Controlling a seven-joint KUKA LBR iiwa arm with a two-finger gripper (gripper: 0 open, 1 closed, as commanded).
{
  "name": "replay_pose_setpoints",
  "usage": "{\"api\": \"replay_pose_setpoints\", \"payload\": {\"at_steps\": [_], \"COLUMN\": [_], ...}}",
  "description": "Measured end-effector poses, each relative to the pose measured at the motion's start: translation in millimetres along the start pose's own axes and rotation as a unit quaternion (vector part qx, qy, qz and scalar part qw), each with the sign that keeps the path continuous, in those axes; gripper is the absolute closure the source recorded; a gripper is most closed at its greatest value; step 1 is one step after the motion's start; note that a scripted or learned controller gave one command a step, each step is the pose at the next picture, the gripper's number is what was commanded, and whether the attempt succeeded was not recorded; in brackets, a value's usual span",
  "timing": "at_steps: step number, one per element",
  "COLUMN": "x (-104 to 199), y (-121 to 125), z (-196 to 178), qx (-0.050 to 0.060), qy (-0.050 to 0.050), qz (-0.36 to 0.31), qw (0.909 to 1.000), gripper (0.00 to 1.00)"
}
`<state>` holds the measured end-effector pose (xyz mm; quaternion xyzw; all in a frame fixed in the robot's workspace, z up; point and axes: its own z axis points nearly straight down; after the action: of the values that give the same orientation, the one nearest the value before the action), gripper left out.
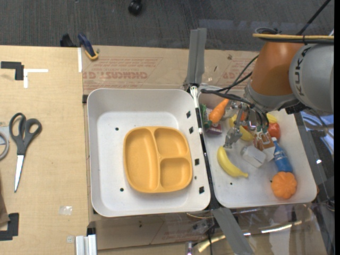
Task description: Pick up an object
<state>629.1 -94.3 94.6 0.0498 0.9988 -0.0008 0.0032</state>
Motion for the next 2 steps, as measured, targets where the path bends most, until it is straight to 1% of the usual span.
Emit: {"api": "replay_pose_setpoints", "payload": {"at_steps": [1, 2], "x": [-28.4, 59.1], "y": [-4.5, -23.5], "z": [-0.1, 1.8], "qx": [0.000, 0.000], "qy": [-0.001, 0.002], "qz": [0.012, 0.089], "qw": [0.9999, 0.9960], "gripper": [0.00, 0.00]}}
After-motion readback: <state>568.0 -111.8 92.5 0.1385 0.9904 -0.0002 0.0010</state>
